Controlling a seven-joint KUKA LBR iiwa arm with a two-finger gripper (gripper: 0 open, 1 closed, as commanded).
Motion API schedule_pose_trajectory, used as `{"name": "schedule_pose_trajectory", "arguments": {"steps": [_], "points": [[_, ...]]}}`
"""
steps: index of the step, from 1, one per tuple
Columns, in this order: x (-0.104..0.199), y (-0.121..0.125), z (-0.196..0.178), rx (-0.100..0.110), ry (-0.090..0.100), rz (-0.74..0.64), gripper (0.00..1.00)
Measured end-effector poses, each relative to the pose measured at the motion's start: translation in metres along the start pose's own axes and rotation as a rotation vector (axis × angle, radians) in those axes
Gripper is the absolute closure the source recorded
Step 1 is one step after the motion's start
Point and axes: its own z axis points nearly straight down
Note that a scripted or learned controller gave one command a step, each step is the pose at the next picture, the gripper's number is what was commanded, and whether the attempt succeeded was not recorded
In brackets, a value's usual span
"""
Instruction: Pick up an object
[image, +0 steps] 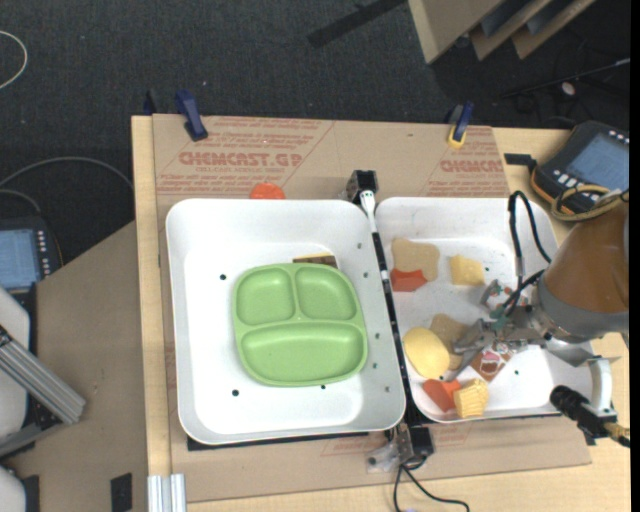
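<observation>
- Bench, brown board, filled the middle of the frame, two white bins side by side on it.
- Left bin, centre-left of frame, held a green divided plate with three sections.
- Right bin, centre-right, held the small items.
- Arm came in from the right edge, over the right bin's right side.
- Gripper sat low in the right bin among the items; grip state cannot tell, fingers lost in clutter.
- Yellow round piece, lower left of right bin, just left of the gripper.
- Tan block, upper part of right bin.
- Pale yellow chunk, right of the tan block.
- Yellow ridged piece, bottom of right bin.
- Red piece, just under the tan block.
</observation>
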Motion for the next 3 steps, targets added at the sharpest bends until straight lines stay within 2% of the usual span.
{"name": "schedule_pose_trajectory", "arguments": {"steps": [1, 2, 3], "points": [[0.049, 0.071, 0.001, -0.004, -0.001, -0.013, 0.00], [-0.014, -0.008, 0.000, 0.003, -0.002, 0.003, 0.00], [-0.012, -0.003, -0.012, -0.008, -0.007, -0.002, 1.00]]}}
